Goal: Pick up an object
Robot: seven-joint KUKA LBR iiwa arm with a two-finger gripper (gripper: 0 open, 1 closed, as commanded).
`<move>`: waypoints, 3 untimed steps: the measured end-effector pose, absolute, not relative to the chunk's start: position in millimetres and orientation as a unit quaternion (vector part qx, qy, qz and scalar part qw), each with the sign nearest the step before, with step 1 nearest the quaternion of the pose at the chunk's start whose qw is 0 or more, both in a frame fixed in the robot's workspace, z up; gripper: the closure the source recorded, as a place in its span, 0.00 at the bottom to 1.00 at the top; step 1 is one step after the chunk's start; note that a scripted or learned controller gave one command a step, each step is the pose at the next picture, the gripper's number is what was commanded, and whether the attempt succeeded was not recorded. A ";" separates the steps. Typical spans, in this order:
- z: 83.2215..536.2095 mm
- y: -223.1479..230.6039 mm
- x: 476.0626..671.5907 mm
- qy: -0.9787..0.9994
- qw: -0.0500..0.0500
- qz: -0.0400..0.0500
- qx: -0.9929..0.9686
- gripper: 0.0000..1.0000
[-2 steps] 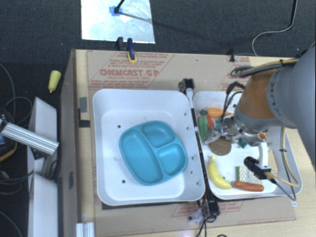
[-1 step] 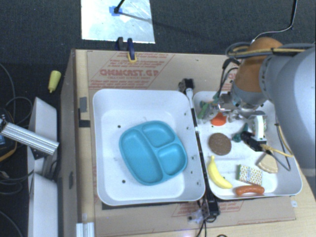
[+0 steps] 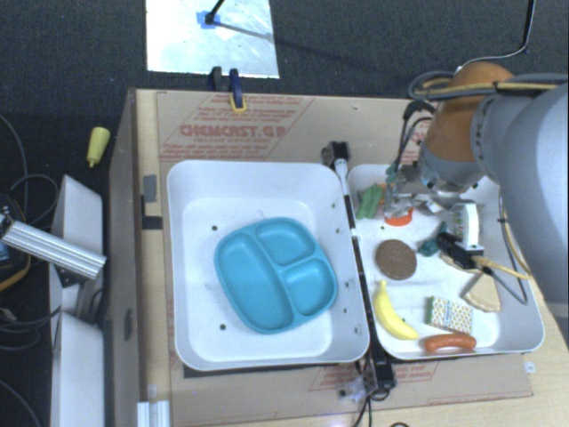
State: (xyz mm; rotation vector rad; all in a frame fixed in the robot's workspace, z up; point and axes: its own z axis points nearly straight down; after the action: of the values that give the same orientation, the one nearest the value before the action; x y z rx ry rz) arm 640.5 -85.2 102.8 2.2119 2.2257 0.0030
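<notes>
tool point(image 3: 402, 205) low in right bin point(image 3: 520, 332); grip state unclear, possibly beside green object point(image 3: 369, 201). risk: glancing contact, failed pick.

A blue divided tray point(image 3: 276, 274) sits in a white bin point(image 3: 191, 238); the other white bin point(image 3: 524, 327) holds a yellow banana point(image 3: 391, 314), brown round cookie point(image 3: 396, 259), orange-red sausage point(image 3: 449, 343), green piece point(image 3: 369, 201); the arm point(image 3: 498, 132) is grey with an orange band.

The arm point(image 3: 524, 136) is a thick, rounded grey tube with a smooth matte shell; an orange band point(image 3: 453, 127) circles it above the wrist. Thin yellow and dark cables point(image 3: 444, 83) loop beside the band; the wrist below is darker metal.
</notes>
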 end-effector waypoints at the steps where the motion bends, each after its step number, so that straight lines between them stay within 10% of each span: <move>1: 102.7 -85.1 640.4 0.709 0.002 0.001 0.705 0.00; 2: 113.7 -85.3 641.3 0.710 0.003 0.002 0.704 1.00; 3: 113.5 -85.3 641.2 0.710 0.003 0.001 0.704 0.00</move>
State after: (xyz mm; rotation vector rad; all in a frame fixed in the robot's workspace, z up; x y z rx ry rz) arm 641.2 -85.3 113.5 2.2068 2.2273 0.0047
